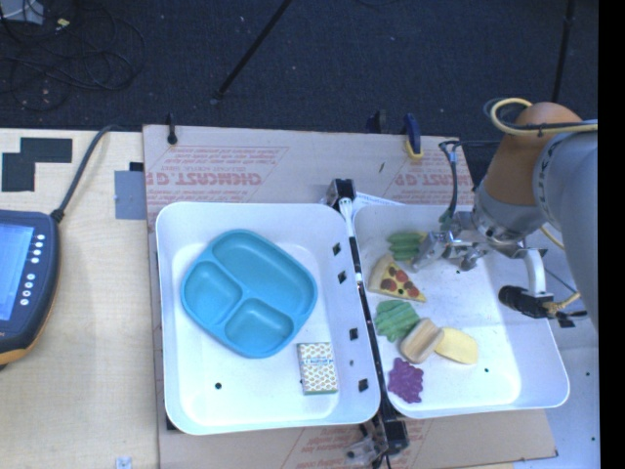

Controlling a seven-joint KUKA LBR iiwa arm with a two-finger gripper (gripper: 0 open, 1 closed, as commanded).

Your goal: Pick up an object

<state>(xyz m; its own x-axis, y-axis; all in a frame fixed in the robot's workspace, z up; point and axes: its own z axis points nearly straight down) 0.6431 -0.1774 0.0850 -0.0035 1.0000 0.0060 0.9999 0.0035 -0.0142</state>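
My gripper (437, 249) is low over the far part of the right bin (508, 360), reaching in from the right. Its tip is right beside a green leafy toy (403, 241), touching or nearly so. Just in front of that lies a pizza slice (395, 280). Closer to the front are another green piece (395, 318), a tan bread piece (420, 341), a yellow piece (457, 346) and purple grapes (405, 380). Nothing is seen lifted off the bin floor.
The left bin (186, 379) holds a blue divided plate (249, 292) and a small patterned box (316, 367) near its front right. A black-clipped divider (352, 291) separates the two bins. A tablet (18, 274) lies on the bench at far left.
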